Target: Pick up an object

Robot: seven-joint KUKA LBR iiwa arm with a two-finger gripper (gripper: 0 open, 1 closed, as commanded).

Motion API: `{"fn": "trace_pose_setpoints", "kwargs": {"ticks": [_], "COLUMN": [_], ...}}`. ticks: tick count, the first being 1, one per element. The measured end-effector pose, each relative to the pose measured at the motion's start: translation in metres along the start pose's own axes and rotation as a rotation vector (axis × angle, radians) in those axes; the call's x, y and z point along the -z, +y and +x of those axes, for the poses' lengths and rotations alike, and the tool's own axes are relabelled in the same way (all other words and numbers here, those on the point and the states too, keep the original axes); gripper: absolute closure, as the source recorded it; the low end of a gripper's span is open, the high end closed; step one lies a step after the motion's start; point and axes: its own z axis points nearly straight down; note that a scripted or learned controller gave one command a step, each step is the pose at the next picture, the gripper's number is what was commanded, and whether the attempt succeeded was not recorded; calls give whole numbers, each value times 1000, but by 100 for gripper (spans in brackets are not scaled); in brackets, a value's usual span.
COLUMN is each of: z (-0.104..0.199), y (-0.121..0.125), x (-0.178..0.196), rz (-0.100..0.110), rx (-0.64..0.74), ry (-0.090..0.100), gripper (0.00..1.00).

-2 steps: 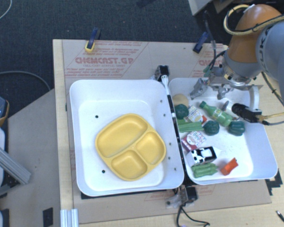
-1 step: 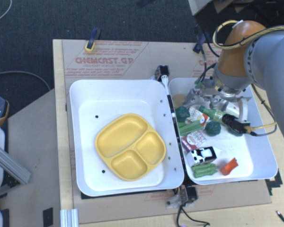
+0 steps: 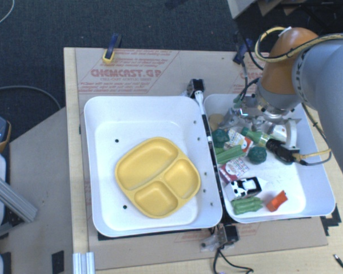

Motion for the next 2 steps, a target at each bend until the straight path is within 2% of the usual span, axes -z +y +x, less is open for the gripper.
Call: {"fn": "trace_pose_setpoints", "kwargs": {"ticks": [1, 2], "z": [0, 0], "y": [1, 3], "x": [11, 77], "rz": [-6, -8], "rx": [0, 1], "ry": [-1, -2], "gripper": [100, 100]}}
